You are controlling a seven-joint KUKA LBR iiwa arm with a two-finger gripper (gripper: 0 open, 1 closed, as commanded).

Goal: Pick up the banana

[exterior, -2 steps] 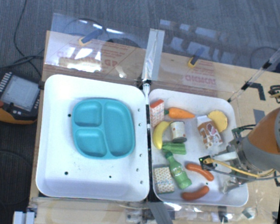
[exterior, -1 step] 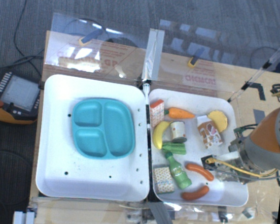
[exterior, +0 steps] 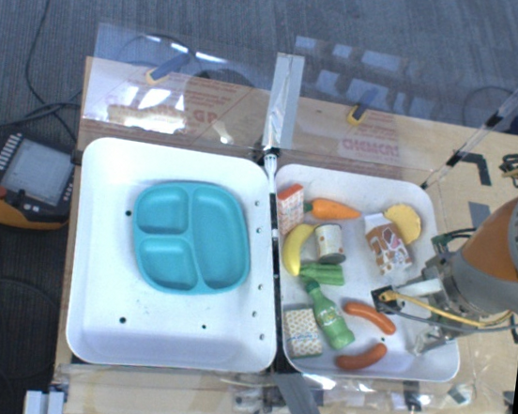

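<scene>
The yellow banana [exterior: 295, 247] lies in the right bin [exterior: 434, 365], close to its left wall, curved and pointing up toward a red and white carton [exterior: 288, 206]. A small can [exterior: 329, 242] rests just to the right of it, and a green vegetable [exterior: 323, 273] lies at its lower end. My gripper [exterior: 427, 339] hangs low over the bin's right front corner, far to the right of the banana. Nothing shows between it and the banana except other toys.
Also in the right bin are a carrot [exterior: 334, 209], a snack bag [exterior: 388, 247], a yellow piece [exterior: 404, 220], a green bottle [exterior: 330, 318], two sausages [exterior: 369, 316] and a cracker box [exterior: 302, 332]. A teal divided plate [exterior: 192, 236] sits in the left bin [exterior: 92, 321].
</scene>
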